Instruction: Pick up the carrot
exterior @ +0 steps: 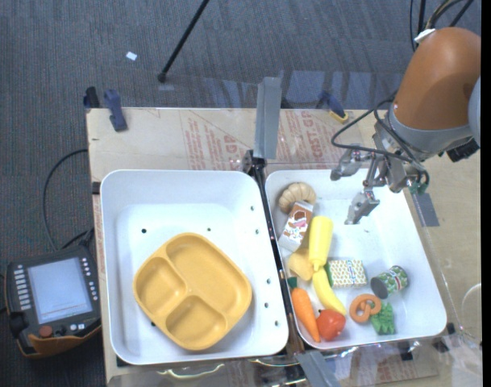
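Observation:
The carrot (306, 314) is orange with a small green top and lies lengthwise in the front left corner of the right bin (418, 252). A red tomato (331, 324) touches its right side and a banana (326, 287) lies just beyond it. My gripper (355, 189) hangs over the back of the right bin, well behind the carrot. Its fingers are spread open with nothing between them.
The right bin also holds a croissant (297, 193), a small carton (296, 225), a yellow corn cob (320, 241), a checkered block (347, 272), a green can (390, 281), a pretzel (364, 307) and a green leafy piece (384, 319). A yellow divided plate (193, 291) sits in the left bin (120, 216).

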Motion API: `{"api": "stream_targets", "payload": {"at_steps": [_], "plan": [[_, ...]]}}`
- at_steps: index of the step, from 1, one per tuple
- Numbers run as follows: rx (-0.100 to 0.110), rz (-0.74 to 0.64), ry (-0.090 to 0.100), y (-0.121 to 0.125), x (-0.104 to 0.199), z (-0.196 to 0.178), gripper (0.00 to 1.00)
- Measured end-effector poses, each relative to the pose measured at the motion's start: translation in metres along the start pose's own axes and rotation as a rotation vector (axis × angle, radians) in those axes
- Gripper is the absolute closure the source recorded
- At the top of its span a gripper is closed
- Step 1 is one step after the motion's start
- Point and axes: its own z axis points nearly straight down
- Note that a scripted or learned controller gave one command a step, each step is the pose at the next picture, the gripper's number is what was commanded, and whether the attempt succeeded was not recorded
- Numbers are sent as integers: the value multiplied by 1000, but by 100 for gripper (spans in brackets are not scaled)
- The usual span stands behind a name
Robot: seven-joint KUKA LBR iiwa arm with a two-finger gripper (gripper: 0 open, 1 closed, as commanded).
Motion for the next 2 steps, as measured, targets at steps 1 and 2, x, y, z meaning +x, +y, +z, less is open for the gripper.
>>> {"api": "stream_targets", "payload": {"at_steps": [1, 2], "plan": [[0, 165, -2, 32, -17, -1, 0], [0, 236, 8, -11, 28, 69, 0]]}}
